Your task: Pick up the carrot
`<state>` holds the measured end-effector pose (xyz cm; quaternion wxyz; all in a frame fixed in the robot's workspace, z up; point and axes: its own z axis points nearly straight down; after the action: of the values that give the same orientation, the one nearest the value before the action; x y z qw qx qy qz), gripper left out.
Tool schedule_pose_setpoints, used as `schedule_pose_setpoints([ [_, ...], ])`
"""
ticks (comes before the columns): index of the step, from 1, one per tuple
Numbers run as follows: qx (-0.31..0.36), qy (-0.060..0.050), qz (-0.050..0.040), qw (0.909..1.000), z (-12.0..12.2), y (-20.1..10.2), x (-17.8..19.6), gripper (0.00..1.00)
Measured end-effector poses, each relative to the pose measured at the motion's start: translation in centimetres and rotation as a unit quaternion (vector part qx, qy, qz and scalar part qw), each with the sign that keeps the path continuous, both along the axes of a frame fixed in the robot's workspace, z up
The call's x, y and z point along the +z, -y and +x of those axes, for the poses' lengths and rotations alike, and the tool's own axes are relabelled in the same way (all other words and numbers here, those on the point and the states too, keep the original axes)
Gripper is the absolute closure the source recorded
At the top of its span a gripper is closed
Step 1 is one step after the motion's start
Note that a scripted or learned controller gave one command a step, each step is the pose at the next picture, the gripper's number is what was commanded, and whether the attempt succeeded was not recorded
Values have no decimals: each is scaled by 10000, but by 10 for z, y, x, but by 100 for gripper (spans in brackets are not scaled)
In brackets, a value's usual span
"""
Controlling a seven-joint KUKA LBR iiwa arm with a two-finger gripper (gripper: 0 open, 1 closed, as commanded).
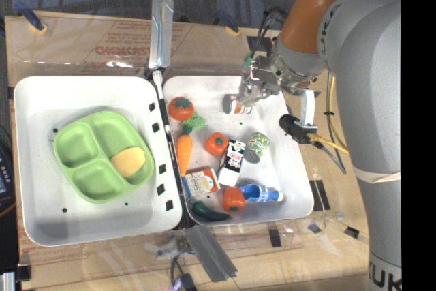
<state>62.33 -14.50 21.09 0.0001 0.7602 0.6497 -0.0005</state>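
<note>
Currently, the left bin [34, 215] is holding one green tray [102, 155] with one yellow lump [129, 161] in it. The right bin [300, 180] is carrying the carrot [184, 152] near its left wall, two tomatoes [181, 108], one milk carton [233, 155], one blue bottle [260, 194]. The gripper [240, 104] is hovering at the back; its state I cannot tell.

Well below the gripper, white letters "KU" stand on the arm's grey base [383, 276] (cut off at the edge); the clear sheet's [122, 48] red print is illegible.
</note>
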Motion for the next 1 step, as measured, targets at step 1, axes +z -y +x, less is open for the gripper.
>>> schedule_pose_setpoints([
  [1, -2120, -33, 9, 9773, -15, -7, -5, 100],
])
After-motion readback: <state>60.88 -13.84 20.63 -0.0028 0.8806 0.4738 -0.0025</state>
